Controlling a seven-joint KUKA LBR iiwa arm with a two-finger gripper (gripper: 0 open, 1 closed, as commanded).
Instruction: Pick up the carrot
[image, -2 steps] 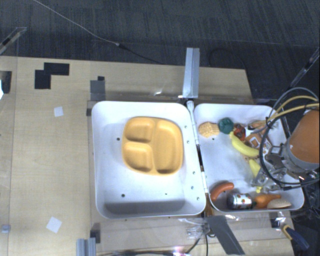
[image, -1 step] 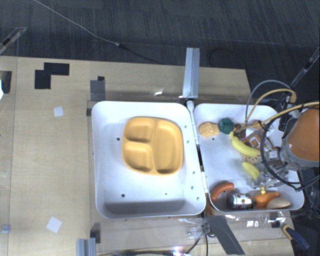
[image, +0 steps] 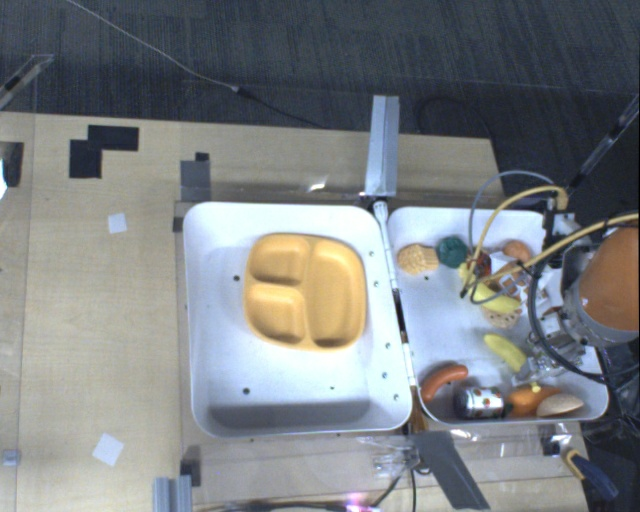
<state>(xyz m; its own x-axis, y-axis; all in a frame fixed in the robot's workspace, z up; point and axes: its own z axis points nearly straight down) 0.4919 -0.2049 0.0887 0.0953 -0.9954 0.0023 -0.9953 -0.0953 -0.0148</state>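
- Two bins, side by side. What's in the left bin (image: 200, 330)?
- One yellow sectioned plate (image: 305, 290), sitting a bit above the bin's centre.
- Right bin (image: 440, 320)?
- Full of toy food. Tan cookie-like piece (image: 418, 259) at upper left, with a dark green lump (image: 452, 250) just beside it. A yellow banana (image: 505, 350) lies lower in the middle. Along the bottom wall, from left to right: a red sausage (image: 443, 378), a small can (image: 480, 402), an orange piece, and a tan bread roll (image: 560, 404).
- Carrot?
- I take the orange piece to be the carrot (image: 525, 400). It's at the lower right of the right bin, between the can and the roll, touching or nearly touching both.
- Arm?
- It comes in from the right edge of the frame. The orange band (image: 612, 285) is over the bin's right wall, and yellow cables (image: 520, 190) loop over the upper part of the bin.
- Gripper?
- The gripper (image: 490, 285) looks to be over the clutter in the upper middle of the right bin, well apart from the carrot. Cables and toys overlap it, so I can't tell whether it's spread or closed. Nothing visibly held.
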